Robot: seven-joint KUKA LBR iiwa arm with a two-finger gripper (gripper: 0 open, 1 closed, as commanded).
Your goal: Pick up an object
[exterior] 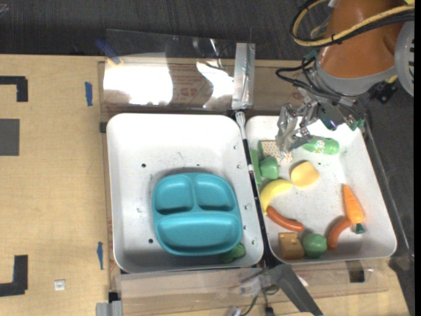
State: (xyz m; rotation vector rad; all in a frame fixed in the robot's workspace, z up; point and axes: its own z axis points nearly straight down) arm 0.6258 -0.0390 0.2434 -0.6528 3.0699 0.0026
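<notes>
Claw (pixel 287 143) above waffle piece (pixel 269 149) (right bin (pixel 378 176)).

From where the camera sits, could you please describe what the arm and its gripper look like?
The arm is a bulky rounded body with a glossy orange shell over a grey ring. Yellow and black cables loop beside it. Below hangs the gripper, a slim assembly of bare silvery metal with thin wires running along it.

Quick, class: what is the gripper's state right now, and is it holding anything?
Gripper: low over the right bin; open or closed cannot be told, and nothing is seen held.
</notes>
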